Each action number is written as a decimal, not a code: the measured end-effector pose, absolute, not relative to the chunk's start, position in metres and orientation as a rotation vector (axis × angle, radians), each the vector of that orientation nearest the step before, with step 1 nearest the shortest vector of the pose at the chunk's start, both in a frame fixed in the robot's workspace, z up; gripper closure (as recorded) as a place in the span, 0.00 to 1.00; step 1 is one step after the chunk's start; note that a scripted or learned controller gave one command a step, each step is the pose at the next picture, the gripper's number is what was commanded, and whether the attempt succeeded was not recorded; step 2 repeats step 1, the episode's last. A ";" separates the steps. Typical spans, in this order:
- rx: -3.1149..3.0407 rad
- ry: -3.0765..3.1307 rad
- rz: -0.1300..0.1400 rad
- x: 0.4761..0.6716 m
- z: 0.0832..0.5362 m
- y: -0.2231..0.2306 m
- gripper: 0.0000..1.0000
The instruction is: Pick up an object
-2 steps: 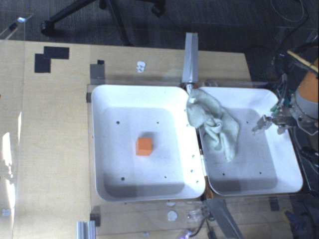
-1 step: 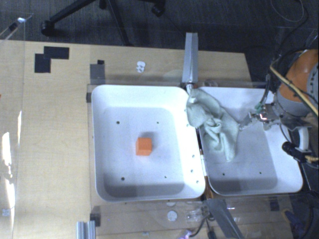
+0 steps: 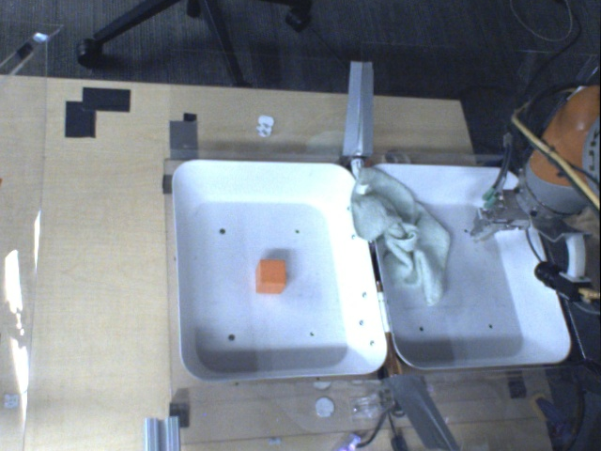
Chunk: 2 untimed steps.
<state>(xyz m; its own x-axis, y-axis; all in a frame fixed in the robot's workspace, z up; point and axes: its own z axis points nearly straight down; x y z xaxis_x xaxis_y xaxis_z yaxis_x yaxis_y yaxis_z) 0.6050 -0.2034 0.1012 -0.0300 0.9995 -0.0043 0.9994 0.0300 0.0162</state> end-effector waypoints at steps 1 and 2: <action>2.296 2.136 0.004 0.653 0.197 -0.177 1.00; 2.296 2.136 0.004 0.653 0.197 -0.177 1.00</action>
